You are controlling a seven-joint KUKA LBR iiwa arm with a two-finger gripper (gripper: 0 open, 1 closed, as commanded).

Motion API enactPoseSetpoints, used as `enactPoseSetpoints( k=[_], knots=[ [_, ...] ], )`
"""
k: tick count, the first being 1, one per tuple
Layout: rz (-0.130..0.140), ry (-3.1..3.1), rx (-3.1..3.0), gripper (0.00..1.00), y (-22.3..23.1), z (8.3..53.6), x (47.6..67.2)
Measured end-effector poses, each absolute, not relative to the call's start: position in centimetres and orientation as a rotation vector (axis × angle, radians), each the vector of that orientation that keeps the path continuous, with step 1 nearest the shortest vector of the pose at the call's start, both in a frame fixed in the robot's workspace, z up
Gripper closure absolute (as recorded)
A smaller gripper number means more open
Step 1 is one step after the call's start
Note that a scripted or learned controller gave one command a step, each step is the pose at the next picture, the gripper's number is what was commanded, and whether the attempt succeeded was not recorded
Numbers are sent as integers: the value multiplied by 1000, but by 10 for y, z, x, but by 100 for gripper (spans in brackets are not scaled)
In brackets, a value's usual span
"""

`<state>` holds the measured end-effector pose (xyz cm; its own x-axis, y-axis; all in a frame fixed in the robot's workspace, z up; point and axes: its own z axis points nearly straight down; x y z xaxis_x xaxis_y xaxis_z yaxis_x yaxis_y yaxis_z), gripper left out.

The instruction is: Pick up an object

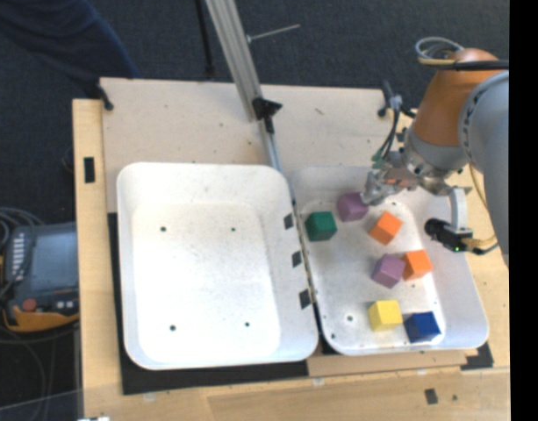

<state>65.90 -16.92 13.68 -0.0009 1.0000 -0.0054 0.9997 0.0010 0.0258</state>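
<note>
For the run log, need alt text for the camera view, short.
The grey arm's gripper is low in the right shallow white bin, beside a purple cube near its far wall. The bin also holds a green cube, two orange cubes, another purple, a yellow and a blue cube.
</note>
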Motion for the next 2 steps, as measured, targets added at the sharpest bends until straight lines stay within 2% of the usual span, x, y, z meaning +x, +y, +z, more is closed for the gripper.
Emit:
enactPoseSetpoints(
  k=[1, 2],
  knots=[
    [6, 2221, 2213, 100, -161, 194, 661],
    [4, 2223, 2212, 100, -162, 229, 662]
  ],
)
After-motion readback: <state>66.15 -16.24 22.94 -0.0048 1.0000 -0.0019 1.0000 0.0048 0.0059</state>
